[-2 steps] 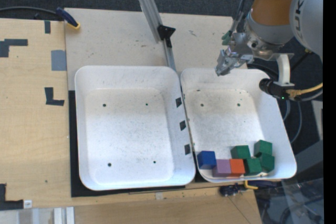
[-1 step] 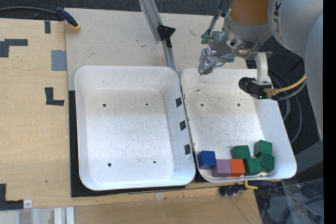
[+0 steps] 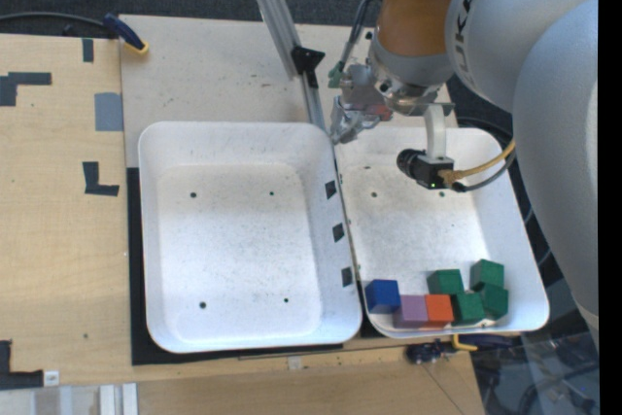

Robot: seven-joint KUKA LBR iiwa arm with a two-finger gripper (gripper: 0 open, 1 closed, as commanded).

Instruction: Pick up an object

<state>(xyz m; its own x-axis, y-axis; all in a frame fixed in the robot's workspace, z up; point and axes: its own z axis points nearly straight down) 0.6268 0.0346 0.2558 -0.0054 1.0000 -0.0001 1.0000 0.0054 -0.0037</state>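
So the arm (image 3: 505, 34) filled the upper right, its grey body cut off by the right and top edges, orange band at the top. Next down in size, the left bin (image 3: 233, 238) sat on a dark mat with bare floor all the way to its rim, plenty of open room there. The right bin (image 3: 457, 219) touched it along the shared divider; its far right rim went under the arm and couldn't be traced. A slanted metal rail (image 3: 272, 5) ran from the top edge down to the divider's far end.

The gripper (image 3: 347, 123) hung over the far left corner of the right bin, just beside that rail and the divider, so clearance there was tight. Fingers were too small and blurred against the wrist hardware: couldn't tell open or shut, nothing visible between them.

The blocks were crowded along the right bin's near rim, well apart from the gripper: green blocks (image 3: 471, 292) clustered in the near right corner, touching each other, count unclear; then blue block (image 3: 383, 295), purple block (image 3: 414, 309) and orange block (image 3: 439, 308) in a row, touching.
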